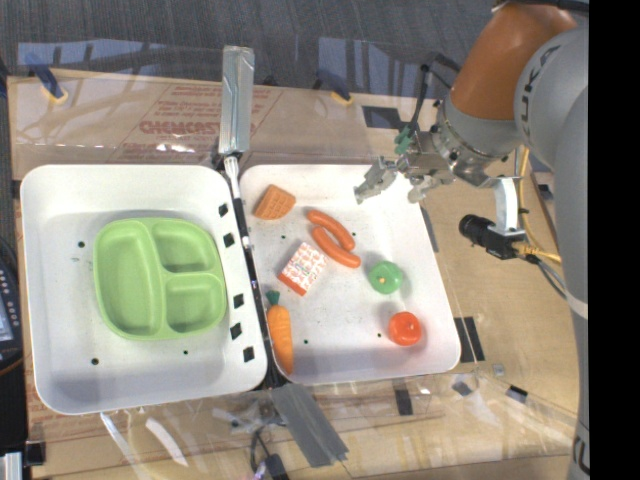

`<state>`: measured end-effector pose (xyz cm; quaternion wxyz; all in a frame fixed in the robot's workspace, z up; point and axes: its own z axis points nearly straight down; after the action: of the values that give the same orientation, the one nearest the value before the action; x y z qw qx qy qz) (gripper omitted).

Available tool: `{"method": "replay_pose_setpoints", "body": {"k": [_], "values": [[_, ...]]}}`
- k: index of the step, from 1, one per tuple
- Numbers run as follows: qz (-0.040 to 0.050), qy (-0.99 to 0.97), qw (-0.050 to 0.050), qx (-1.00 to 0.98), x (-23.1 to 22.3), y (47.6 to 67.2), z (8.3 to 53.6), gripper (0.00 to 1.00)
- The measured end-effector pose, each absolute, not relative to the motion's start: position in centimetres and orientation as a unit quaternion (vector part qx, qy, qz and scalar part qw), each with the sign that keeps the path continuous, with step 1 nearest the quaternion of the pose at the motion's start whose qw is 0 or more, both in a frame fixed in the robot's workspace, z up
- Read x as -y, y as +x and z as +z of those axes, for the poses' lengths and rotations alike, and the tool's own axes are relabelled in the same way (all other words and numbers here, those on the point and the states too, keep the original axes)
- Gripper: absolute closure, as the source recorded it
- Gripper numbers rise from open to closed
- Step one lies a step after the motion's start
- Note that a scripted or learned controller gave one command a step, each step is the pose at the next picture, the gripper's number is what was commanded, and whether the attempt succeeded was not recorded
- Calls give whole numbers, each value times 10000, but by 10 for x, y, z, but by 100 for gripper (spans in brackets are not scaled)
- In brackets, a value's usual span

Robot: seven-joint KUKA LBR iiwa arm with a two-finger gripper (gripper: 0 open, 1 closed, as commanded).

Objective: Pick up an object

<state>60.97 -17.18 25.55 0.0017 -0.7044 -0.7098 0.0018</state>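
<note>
My gripper hangs over the back right corner of the right bin, its fingers spread open with nothing between them. Below and to its left lie two orange sausages. A green apple and a red tomato sit toward the bin's right side. A red and white box lies in the middle, an orange wedge at the back left, and a carrot along the front left wall.
The left bin holds a green divided tray. A grey divider strip rises behind the gap between the bins. The arm's orange band and wrist occupy the upper right.
</note>
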Motion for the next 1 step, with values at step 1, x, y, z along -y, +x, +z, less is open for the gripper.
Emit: {"method": "replay_pose_setpoints", "body": {"k": [1], "values": [[28, -6900, 35, 7238, 173, 633, 136, 0]]}}
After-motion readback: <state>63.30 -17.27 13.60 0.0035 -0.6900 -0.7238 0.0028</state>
